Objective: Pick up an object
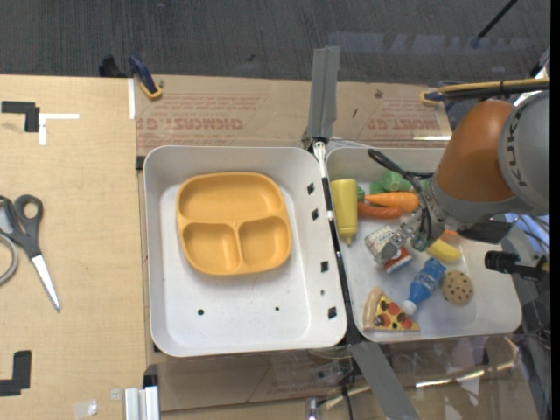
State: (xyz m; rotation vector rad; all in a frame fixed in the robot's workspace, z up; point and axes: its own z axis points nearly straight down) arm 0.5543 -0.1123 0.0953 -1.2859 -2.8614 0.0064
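At the far left of the frame, on the tan bench top, a pair of grey-handled scissors [31, 239], blades pointing down and to the right. Higher up, near the top left of the cardboard sheet, a blue clamp [144, 76]. In the centre, the left white bin [227, 326], holding a yellow divided plate [234, 222] in its upper half, three compartments facing up, nothing on it. Just right of the divider between the bins, inside the right white bin [490, 318], a yellow mustard bottle [345, 208] lying lengthwise along the left wall. Next to it, toward the upper middle of that bin, a carrot [391, 203] lying crosswise with something green [391, 183] just above it. Below the carrot, a crumpled silver and red packet [386, 246], with the gripper [418, 233] lowered right at its right edge; fingers too hidden among the clutter to judge, so cannot tell whether spread or closed, nor whether anything sits between them. At the lower edge of the bin, a pizza slice toy [388, 313]. Right of that, a blue bottle [425, 282] lying tilted, a yellow block [444, 251] just above it, and a speckled cookie [456, 288] beside it. Over the upper right of the bin, the orange band [477, 151] of the arm, reaching in from the right edge.
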